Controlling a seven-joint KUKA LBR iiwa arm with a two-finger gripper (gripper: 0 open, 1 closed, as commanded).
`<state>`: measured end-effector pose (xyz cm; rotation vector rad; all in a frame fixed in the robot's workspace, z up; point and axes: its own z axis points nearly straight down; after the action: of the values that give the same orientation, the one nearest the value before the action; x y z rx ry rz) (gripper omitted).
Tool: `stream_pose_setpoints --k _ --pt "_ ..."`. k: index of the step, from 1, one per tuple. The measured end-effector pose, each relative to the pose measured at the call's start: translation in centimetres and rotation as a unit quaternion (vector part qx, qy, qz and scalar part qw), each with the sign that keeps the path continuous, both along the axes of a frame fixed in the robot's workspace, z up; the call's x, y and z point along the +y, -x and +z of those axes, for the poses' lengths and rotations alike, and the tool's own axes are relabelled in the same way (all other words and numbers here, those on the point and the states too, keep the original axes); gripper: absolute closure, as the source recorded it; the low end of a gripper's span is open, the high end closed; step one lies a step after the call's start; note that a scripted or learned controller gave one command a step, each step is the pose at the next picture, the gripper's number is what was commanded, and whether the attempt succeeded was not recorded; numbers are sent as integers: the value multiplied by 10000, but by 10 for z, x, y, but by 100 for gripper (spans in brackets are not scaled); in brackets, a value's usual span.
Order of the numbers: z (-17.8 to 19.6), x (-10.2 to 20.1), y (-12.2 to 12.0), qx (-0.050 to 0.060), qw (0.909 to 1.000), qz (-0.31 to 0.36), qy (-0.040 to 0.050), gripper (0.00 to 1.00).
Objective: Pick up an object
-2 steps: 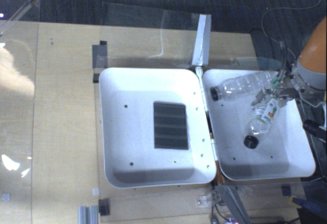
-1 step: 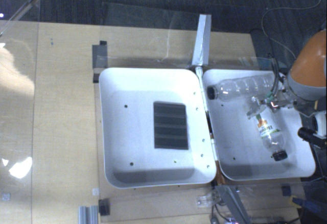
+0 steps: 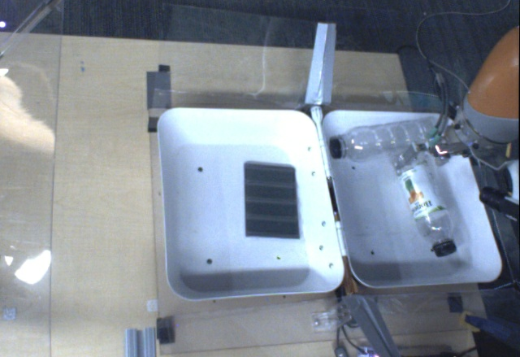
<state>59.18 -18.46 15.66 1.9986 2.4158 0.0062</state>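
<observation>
Two clear plastic bottles lie in the right bin [image 3: 487, 266]. One bottle [image 3: 378, 140] lies crosswise along the far wall, its black cap pointing left. The other bottle [image 3: 424, 205] has an orange and green label and lies lengthwise, its black cap toward the near right corner. A dark ribbed rectangular pad [image 3: 270, 199] rests flat in the middle of the left bin [image 3: 195, 136]. My gripper [image 3: 441, 145] hangs low at the far right of the right bin, by the base end of the crosswise bottle and just above the labelled one. The view shows nothing held in it.
The arm's orange band [image 3: 497, 87] and grey wrist reach in over the right bin's far right corner, with cables trailing beside it. A clear upright divider post [image 3: 322, 63] stands behind the seam between the bins. Wooden bench surface [image 3: 81, 185] lies to the left.
</observation>
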Motion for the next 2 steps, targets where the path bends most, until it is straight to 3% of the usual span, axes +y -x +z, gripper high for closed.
stream_pose_setpoints --k 1,2 --pt "-68 -21 32 -15 10000 -13 5 0" --pt "-57 -20 30 -31 10000 -4 -1 100"
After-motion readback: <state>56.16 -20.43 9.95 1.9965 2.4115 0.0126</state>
